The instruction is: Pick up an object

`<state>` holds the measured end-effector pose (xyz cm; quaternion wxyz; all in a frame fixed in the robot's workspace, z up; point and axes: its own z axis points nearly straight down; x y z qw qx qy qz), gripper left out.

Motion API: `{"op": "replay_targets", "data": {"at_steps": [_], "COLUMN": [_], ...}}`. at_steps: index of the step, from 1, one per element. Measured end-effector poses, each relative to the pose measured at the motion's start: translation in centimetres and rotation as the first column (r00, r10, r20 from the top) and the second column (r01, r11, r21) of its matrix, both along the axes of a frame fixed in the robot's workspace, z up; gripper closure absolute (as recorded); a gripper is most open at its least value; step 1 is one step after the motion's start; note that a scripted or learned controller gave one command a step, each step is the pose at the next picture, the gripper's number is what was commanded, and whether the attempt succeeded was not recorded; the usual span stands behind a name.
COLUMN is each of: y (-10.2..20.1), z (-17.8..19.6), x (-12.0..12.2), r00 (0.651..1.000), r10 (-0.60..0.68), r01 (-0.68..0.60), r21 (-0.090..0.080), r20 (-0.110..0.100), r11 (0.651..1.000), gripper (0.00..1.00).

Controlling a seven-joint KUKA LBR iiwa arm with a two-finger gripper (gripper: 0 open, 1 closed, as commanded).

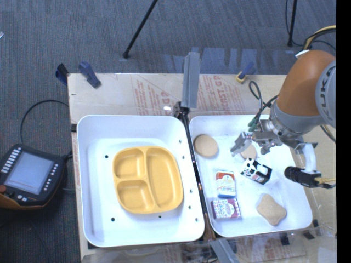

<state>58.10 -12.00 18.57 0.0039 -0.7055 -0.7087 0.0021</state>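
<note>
The gripper (251, 147) hangs over the upper middle of the right bin (305, 215), reaching in from the right under the arm's (307, 92) orange band. Its metal fingers (239, 144) look spread apart, with a pale gap between them and nothing clearly held there; a small tan patch shows just below the fingers, too hidden to name. Just below and to the right of the gripper lies a small black-and-white object (256, 171), tilted, apart from the fingers. To the gripper's left, near the bin's inner wall, sits a round tan cookie-like disc (205, 145). Lower and left of the gripper lies a small blue-and-white packet with a red patch (225, 183), and just beneath that a red-and-white packet (226, 208), the two nearly touching. Below and slightly right of the gripper, near the bin's bottom corner, rests a tan bread-like piece (271, 209). A black cylindrical part (299, 175) juts out to the gripper's right at the bin's edge. Well to the left, the left bin (90, 212) holds a yellow divided plate (147, 179) with three compartments. Farther left, off the bench, a teach pendant (28, 175) lies on the carpet.
</note>
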Motion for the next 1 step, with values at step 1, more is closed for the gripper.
{"op": "replay_targets", "data": {"at_steps": [1], "y": [-4.54], "z": [-10.21], "x": [0.75], "r00": [0.999], "r10": [-0.037], "r01": [0.037], "r21": [0.0], "r20": [0.003], "r11": [0.999], "gripper": [0.0]}}
